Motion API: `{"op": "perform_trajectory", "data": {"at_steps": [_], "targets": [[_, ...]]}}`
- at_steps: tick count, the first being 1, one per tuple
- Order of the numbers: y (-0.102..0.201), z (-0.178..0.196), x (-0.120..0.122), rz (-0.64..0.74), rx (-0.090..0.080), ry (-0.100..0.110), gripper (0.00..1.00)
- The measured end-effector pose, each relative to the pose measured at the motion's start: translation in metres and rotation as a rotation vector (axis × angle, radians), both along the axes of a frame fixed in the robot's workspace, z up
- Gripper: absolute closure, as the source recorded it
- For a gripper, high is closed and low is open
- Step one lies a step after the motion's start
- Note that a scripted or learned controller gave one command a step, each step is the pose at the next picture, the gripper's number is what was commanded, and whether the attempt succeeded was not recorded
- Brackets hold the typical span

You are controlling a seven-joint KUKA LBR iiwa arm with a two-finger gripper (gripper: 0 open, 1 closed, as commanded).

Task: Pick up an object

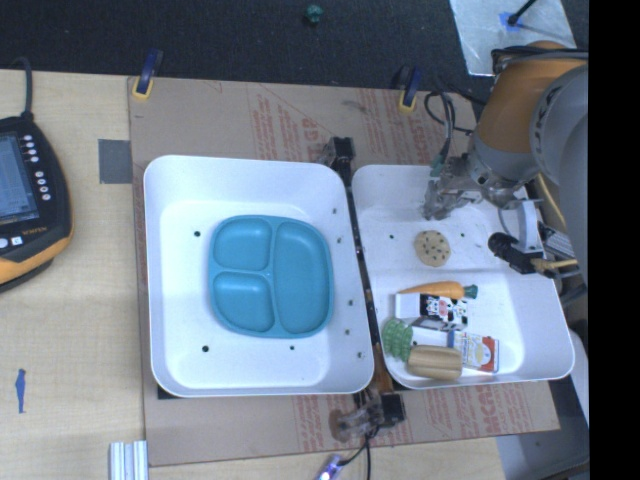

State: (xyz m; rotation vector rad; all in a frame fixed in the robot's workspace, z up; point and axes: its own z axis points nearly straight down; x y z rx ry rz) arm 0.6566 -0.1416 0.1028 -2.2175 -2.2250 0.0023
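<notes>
Camera view: pincer (438,206) is seen low over right bin (385,193), far end; finger state cannot be told. Cookie (432,247) lies just beside it, untouched. Carrot (443,289), milk carton (440,310), wooden cylinder (434,362) are clustered nearer. Blue divided plate (271,274) sits in left bin (180,183).

gripper (437,206) low over right bin (385,193), above cookie (432,247); blue divided plate (271,274) in left bin (175,183).

Grey arm (545,118) enters from right – orange band above wrist – claw (437,206) angled downward.
</notes>
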Motion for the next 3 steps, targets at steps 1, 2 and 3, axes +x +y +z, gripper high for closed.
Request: {"op": "perform_trajectory", "data": {"at_steps": [1,2,3], "targets": [[0.000,0.000,0.000,0.000,0.000,0.000,0.00],[0.003,-0.012,-0.042,0.001,0.000,0.004,0.00],[0.001,0.001,-0.041,0.001,-0.003,0.000,1.00]]}}
